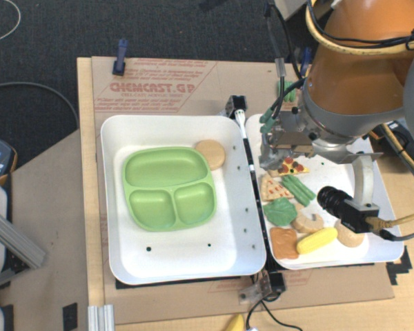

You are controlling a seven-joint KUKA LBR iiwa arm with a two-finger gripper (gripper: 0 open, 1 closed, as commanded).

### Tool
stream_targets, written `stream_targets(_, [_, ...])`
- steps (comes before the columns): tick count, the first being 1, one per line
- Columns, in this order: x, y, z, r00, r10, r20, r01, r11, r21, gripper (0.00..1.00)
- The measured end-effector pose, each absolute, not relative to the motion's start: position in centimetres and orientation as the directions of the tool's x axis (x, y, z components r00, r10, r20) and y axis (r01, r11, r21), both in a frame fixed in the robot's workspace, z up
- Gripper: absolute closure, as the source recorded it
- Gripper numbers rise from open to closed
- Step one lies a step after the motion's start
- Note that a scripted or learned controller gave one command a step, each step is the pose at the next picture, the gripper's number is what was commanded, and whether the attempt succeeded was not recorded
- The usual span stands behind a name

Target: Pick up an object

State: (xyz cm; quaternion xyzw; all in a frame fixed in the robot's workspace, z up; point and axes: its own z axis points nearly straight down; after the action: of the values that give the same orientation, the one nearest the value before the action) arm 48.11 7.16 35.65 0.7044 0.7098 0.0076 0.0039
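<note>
On the left white bin (117,205), a green three-compartment plastic tray (169,187) lies near the centre; a round tan cookie-like disc (211,153) touches its upper right corner. Along the right white bin (390,250)'s left edge lie a pizza-slice toy (290,166), a cracker (274,187), a green bean pod (298,189) and a green leaf (281,212). Near its bottom edge sit an orange block (284,243) and a yellow corn-like piece (317,240). Over its upper left corner hangs the grey gripper (274,156); whether it grasps anything cannot be determined.
</note>
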Motion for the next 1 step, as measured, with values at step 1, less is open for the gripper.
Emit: stream_targets(1, [53.4, 0.57, 25.85, 0.008, 1.0, -0.003, 1.0, -0.008, -0.008, 1.0])
